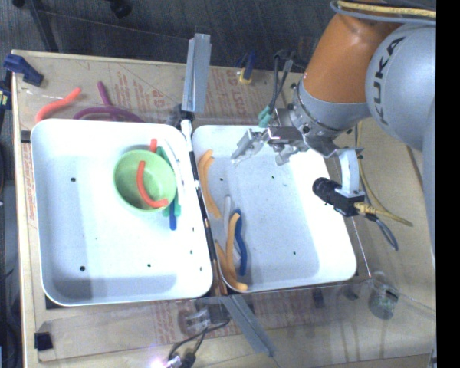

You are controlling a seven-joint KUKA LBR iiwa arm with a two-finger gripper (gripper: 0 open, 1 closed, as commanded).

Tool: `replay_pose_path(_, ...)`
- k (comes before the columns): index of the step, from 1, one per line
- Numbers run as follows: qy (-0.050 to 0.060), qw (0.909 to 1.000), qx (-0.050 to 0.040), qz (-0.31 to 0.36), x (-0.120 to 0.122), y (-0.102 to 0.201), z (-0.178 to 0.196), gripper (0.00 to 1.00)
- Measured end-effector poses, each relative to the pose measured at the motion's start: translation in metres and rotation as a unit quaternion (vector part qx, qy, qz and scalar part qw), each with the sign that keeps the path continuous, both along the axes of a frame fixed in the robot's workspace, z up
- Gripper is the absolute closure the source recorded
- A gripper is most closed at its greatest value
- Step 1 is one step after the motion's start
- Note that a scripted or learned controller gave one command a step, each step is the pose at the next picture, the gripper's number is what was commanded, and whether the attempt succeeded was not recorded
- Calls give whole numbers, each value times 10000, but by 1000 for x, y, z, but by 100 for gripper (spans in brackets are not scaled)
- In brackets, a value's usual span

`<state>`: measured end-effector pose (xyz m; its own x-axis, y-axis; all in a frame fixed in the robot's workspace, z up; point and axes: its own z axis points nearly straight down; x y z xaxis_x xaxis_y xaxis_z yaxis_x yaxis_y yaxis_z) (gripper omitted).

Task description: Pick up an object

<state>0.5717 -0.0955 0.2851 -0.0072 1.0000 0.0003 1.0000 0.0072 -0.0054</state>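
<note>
My gripper [264,149] hangs over the back edge of the right bin [291,228], its two fingers spread open with nothing between them. Along that bin's left side lie an orange curved piece [205,171], a thin grey stick [227,208], a blue curved piece [240,245] and another orange piece [228,264], all to the left of and nearer than the gripper. In the left bin [77,236] sits a green bowl [138,173] with a red-orange strip [148,192] across it. A green stick [169,162] and a blue piece [172,220] lie at the bowl's right.
A black fitting [333,194] with cables juts over the right bin's right rim. A metal bar [195,71] stands behind the gap between the bins. An orange piece [57,104] and a purple cable [107,113] lie on the bench behind the left bin.
</note>
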Motion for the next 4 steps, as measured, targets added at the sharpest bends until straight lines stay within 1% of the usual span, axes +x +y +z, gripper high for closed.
replay_pose_path(1, 4, 9995, 0, 318, -48, 3, -107, 0)
replay_pose_path(2, -10, 10000, 2, -78, -61, -43, -194, 0)
replay_pose_path(3, -10, 10000, 14, -52, -60, -43, -183, 100)
replay_pose_path(4, -10, 9998, 4, -200, -22, 11, -94, 100)
